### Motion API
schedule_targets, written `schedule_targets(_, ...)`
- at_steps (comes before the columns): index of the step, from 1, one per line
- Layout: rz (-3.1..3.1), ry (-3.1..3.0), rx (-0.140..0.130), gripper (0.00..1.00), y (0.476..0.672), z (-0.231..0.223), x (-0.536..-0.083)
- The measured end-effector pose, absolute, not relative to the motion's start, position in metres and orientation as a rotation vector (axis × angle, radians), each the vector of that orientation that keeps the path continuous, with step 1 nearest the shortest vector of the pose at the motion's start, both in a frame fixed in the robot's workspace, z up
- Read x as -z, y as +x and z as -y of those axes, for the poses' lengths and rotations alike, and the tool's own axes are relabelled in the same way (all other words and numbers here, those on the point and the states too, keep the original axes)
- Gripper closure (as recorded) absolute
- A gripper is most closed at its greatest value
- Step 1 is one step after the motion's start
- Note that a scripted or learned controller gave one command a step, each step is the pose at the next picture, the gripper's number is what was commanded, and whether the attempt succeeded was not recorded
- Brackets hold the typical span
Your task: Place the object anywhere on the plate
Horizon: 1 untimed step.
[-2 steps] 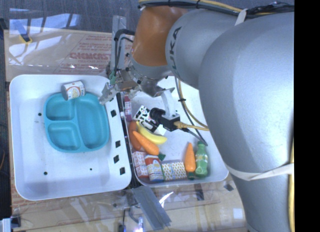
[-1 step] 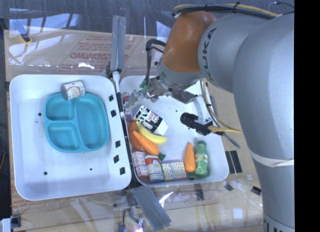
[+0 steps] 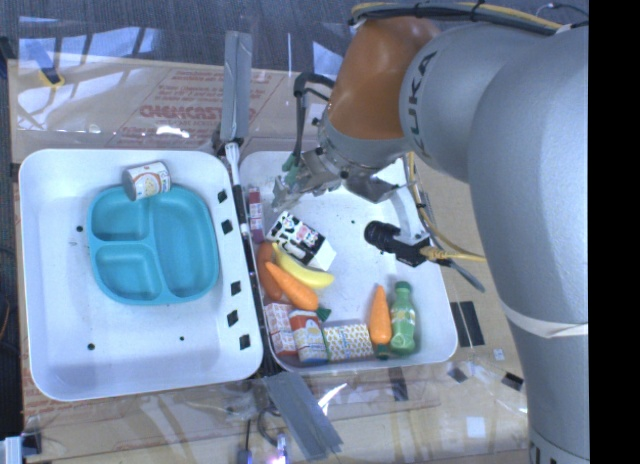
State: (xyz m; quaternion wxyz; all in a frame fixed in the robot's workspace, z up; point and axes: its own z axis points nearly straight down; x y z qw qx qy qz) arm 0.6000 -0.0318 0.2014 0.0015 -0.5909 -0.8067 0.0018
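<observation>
The grey arm [image 3: 520,182] bulks nearest the lens, its orange band [image 3: 375,77] hanging over the right bin [image 3: 440,347] and hiding most of the wrist. Below it the gripper [image 3: 290,184] sits low at the bin's upper-left corner, above a small black-and-white carton [image 3: 300,240]; whether the pincer is apart or together cannot be made out here, and nothing is visibly held. The loose items crowd the bin's left and lower parts: a banana [image 3: 305,272] just under the carton, a carrot [image 3: 290,290] touching it, a second carrot [image 3: 380,317] beside a green bottle [image 3: 402,320], and a row of small packets [image 3: 320,340] along the bottom wall. The blue plate [image 3: 155,242] lies in the left bin [image 3: 50,352], with a small can [image 3: 147,181] on its side just beyond the plate's upper rim. The step in hand looks like picking an object from the right bin. To do it well, the gripper should settle on one item with free flanks, the carton being closest, close squarely across its narrow sides, lift clear of the divider between bins, and release over the middle of the plate, away from the can.
</observation>
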Motion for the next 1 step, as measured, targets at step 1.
schedule_targets(1, 2.653, -1.679, -0.003, 1.0, 0.5708, -0.0625, -0.2313)
